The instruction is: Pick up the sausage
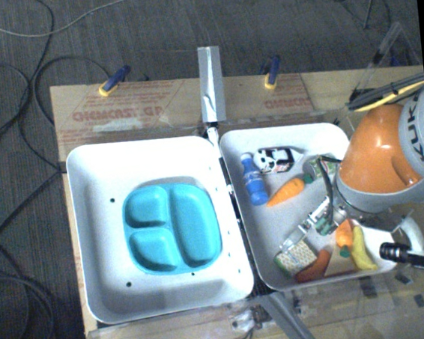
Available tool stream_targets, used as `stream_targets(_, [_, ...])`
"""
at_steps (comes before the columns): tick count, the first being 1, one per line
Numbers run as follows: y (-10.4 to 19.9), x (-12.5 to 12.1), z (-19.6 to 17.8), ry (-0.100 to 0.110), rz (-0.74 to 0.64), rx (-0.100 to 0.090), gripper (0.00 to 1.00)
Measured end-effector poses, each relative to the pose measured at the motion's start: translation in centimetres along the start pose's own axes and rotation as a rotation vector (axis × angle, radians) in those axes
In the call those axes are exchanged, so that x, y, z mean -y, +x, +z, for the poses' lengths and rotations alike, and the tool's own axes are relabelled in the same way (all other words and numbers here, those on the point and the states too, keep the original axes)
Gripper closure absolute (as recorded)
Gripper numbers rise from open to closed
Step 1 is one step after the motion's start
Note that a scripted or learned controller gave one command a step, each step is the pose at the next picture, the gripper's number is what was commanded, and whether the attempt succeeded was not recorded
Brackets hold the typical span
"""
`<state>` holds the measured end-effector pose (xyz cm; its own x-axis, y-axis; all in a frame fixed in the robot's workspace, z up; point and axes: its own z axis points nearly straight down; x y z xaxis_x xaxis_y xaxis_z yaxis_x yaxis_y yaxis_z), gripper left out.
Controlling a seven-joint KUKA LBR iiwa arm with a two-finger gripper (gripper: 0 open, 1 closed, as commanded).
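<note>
The sausage (314, 265) is a reddish-brown piece lying at the front edge of the right bin (239, 200), its right end tucked under other items. My gripper (311, 226) reaches down into the same bin from the right, just above and behind the sausage, and nothing is visibly held. The orange-banded wrist (380, 158) covers the bin's right side.
Beside the sausage lie a tan waffle-like piece (296, 255), a yellow banana (361, 251) and a small orange item (343, 235). Further back are a carrot (286, 191), a blue bottle (253, 182) and a black-and-white toy (275, 159). The left bin (96, 215) holds a blue divided plate (173, 227).
</note>
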<state>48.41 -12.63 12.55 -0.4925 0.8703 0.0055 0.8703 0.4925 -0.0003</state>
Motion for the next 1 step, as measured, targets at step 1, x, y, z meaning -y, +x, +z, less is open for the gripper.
stream_targets(1, [0.06, -0.11, -0.85, 0.0, 0.0, -0.002, 1.0])
